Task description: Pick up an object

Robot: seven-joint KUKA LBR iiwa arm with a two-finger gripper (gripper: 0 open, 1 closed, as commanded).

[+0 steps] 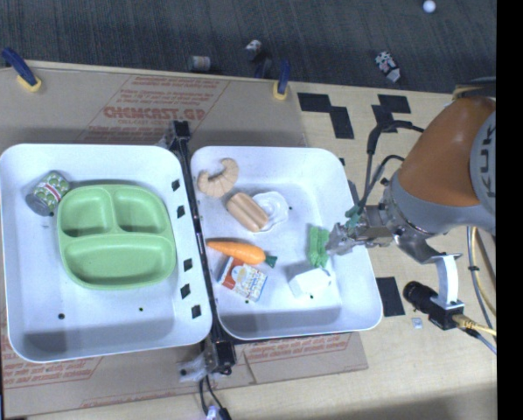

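A green leafy item point(317, 245) stood in the right-hand white bin point(358, 309), near its right wall, with the claw point(338, 239) reaching in just beside it; whether the claw was apart or together could not be told. Six things lay in that bin: the green item, one croissant point(218, 178) at the top, one hot dog point(247, 211) below it beside a clear plastic piece, one carrot point(237, 251), one small printed packet point(245, 280) and one white block point(308, 282). The left white bin point(17, 322) held two things: one green divided tray point(115, 234) and one small can point(46, 192) touching its upper left corner. Both bins sat side by side on the table point(401, 348).
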